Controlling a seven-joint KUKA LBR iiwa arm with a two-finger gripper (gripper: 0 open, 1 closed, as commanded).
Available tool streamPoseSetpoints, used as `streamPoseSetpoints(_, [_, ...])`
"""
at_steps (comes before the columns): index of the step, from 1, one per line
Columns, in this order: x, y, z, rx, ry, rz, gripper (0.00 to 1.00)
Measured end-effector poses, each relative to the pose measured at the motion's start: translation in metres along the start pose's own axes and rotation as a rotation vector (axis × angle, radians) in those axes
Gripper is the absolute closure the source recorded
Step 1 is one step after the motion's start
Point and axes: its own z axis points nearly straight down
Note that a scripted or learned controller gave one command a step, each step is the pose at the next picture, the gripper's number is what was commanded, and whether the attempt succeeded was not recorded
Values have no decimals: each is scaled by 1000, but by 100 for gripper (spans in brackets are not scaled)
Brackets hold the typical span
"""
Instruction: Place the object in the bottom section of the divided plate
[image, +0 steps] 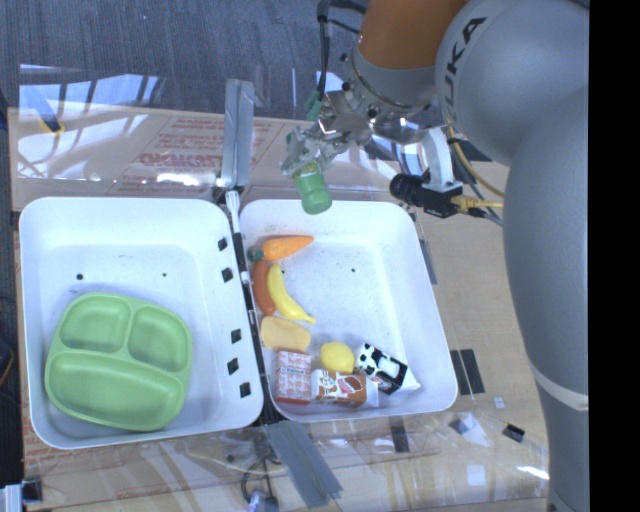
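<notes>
Sitting side by side: white bins (60, 225) on bench (480, 330).

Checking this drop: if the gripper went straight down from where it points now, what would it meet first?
Probably the back rim of the right bin, not the divided plate; depth is unclear. The gripper holds a green object.

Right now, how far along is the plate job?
Pick looks done: the tool holds a green object above the right bin's far edge. Left: carry it to the left bin and set it in the green divided plate's bottom section.
</notes>
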Motion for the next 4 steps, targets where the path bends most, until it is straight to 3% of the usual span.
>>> streamPoseSetpoints(1, [70,7,62,3,1,-106,100])
streamPoseSetpoints(2, [141,-36,145,5,0,-81,100])
streamPoseSetpoints(3, [208,-64,164,4,0,-74,100])
streamPoseSetpoints(4, [175,-145,156,4,1,-107,100])
